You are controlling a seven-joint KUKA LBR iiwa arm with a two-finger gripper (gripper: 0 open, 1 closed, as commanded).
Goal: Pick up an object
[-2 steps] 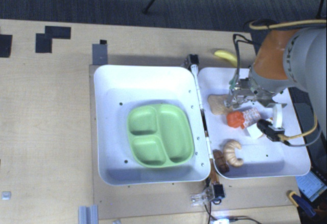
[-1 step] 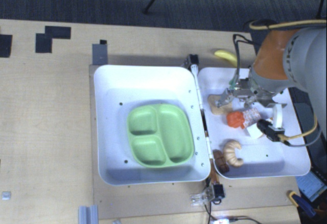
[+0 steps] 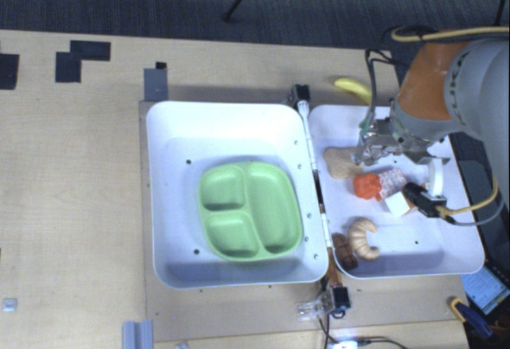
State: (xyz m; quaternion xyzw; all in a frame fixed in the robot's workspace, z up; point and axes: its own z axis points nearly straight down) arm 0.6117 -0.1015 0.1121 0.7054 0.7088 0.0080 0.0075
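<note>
**Sam:** Camera view looks down on a big tan surface (image 3: 72,204). What sits on it?

**Mia:** Two white bins, side by side. The left bin (image 3: 171,180) holds a green plate (image 3: 249,210) with three sections. The plate lies flat in the middle of that bin.

**Sam:** And the right bin (image 3: 458,248)?

**Mia:** The grey arm (image 3: 470,92) reaches over it from the right. It has an orange band (image 3: 426,80) near the wrist.

**Sam:** Where are the jaws (image 3: 371,150)?

**Mia:** They hang low over the back part of the right bin, just above a pale tan thing (image 3: 341,164). I cannot tell if the jaws are spread or pressed together. They are too small and dark to make out.

**Sam:** Do they hold something?

**Mia:** I see nothing between them.

**Sam:** What else lies in that bin?

**Mia:** A red thing (image 3: 367,186) sits just beside the tan one, close under the wrist. A small white packet (image 3: 394,198) touches the red thing on its right. Nearer the front lies a curved, light brown toy (image 3: 365,237) shaped like a croissant. A dark brown lump (image 3: 343,248) sits right next to it, by the bin's left wall.

**Sam:** Anything outside the bins?

**Mia:** A yellow banana (image 3: 351,88) lies on the surface just behind the right bin.
</note>
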